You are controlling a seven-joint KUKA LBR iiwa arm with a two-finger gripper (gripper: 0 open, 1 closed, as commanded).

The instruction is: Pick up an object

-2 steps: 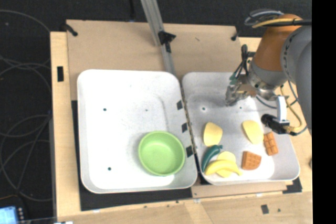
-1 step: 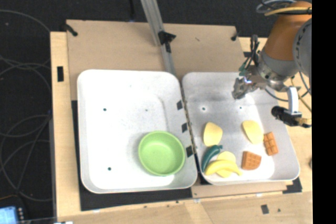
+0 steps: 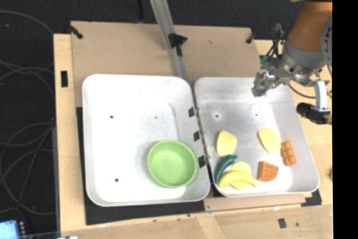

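Observation:
My gripper (image 3: 260, 87) hangs over the far right corner of the right bin (image 3: 235, 99), with nothing visible between its fingers. Well in front of it, near the bin's front edge, lie two pale yellow pieces (image 3: 226, 142) (image 3: 268, 139), a yellow banana (image 3: 237, 175) beside a dark green item (image 3: 224, 164), an orange waffle-like square (image 3: 267, 170) and a small orange block (image 3: 288, 153). A green bowl (image 3: 172, 163) sits in the left bin (image 3: 128, 103) at its front right.
A grey metal pole (image 3: 162, 14) slants down from the top to the gap between the bins. The arm (image 3: 307, 31) enters from the right. Brown bench board (image 3: 140, 47) surrounds the bins. Cables lie on the dark floor at left.

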